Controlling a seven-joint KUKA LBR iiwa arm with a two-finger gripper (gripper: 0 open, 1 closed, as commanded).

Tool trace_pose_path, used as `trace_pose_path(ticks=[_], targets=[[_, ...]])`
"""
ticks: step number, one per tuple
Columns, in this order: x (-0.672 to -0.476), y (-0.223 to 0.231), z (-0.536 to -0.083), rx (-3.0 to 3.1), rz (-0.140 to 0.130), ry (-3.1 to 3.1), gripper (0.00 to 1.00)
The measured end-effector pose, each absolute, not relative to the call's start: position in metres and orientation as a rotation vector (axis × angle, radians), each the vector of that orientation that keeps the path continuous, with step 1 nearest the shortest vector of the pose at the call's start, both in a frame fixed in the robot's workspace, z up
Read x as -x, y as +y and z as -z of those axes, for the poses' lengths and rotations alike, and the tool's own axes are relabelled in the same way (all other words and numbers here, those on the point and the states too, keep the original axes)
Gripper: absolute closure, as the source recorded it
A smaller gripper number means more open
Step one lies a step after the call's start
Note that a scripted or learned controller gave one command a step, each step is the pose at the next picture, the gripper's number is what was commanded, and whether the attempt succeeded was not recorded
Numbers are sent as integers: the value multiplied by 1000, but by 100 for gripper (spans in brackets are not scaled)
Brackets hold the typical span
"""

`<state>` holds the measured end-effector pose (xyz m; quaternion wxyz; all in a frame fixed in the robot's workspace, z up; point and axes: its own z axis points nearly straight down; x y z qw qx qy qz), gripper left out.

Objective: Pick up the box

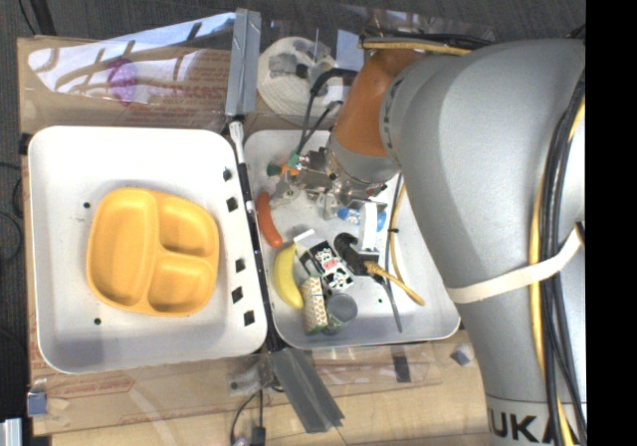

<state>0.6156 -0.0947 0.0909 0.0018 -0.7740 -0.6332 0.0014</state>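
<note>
The small white cardboard box with card pictures point(326, 263) lies just below the metal claw point(333, 190), beside the yellow banana point(287, 278). It looks light and stiff, maybe slippery, so pinch its two long sides. I cannot tell the claw's state.

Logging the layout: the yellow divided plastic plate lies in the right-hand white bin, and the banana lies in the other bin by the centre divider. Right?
Not quite. The camera view shows the yellow divided plastic plate in the left-hand white bin. The banana lies in the other bin, by the centre divider.
</note>
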Motion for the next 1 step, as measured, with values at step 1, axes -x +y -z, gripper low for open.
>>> trace_pose_path(ticks=[1], targets=[[-565,-97,-91,2302,-5,-2132,0]])
